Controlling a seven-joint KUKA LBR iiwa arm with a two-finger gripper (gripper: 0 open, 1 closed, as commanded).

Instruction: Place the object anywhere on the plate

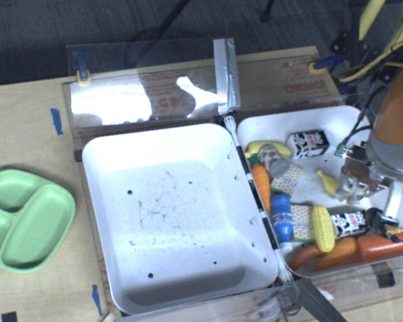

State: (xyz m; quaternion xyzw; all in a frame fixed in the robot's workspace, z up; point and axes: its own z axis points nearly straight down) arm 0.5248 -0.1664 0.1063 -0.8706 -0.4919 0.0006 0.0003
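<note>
Arm (399, 127) overhangs the right bin (286, 123), hiding toys beneath.

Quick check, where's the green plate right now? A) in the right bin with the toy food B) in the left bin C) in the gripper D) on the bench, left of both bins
D: the green plate sits on the wooden bench, left of the left bin, while the toy food lies in the right bin.
</note>
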